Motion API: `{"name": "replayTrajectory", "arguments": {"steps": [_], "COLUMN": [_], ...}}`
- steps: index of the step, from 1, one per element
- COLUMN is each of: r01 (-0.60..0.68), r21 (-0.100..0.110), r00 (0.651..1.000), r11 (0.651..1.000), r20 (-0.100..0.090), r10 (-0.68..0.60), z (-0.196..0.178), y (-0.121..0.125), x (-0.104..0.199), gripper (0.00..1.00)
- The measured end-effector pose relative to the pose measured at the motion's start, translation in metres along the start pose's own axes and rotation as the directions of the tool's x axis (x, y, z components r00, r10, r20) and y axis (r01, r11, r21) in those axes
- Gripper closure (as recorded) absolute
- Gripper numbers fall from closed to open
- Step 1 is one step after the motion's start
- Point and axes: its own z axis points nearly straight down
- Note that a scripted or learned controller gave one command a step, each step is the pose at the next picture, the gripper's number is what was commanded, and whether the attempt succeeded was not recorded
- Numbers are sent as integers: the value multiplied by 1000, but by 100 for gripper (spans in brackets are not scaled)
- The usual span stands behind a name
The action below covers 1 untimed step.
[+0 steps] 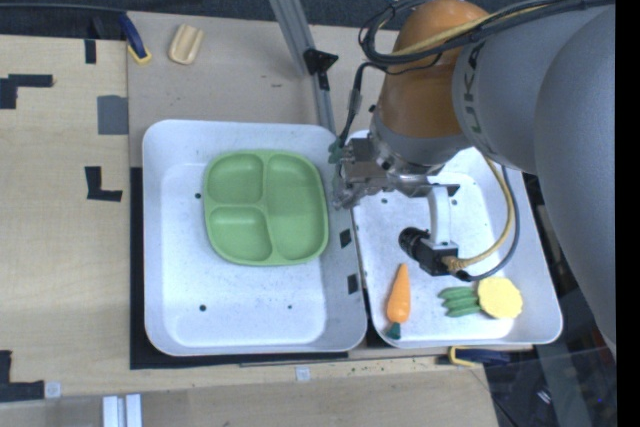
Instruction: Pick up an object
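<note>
Orange carrot-shaped toy (399, 291) lies in the shallow white bin on the view's right (545, 315), close to that bin's front wall, with its green end pointing at the front edge. Just to its right we have a small bundle of green bean-like pods (459, 300), and right up against those a lumpy yellow toy (499, 297). Over in the left white bin (170, 255) sits a pale green plastic plate with four compartments (267, 207), flat on the floor of the bin. Now the grey arm with its orange band (440, 65) reaches in from the right, and the hand (343, 183) is down at the wall between the two bins, just beside the plate's right edge and well apart from the carrot. Whether the hand is open or closed, I cannot tell from this angle. Up on the wooden counter (60, 245), behind the bins, rests a small tan block (185, 43).
</note>
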Motion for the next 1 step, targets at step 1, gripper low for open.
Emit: {"name": "replayTrajectory", "arguments": {"steps": [1], "r01": [0], "r21": [-1], "r00": [1000], "r11": [1000], "r20": [0], "r10": [0], "z": [-5], "y": [-22], "x": [40], "gripper": [100]}}
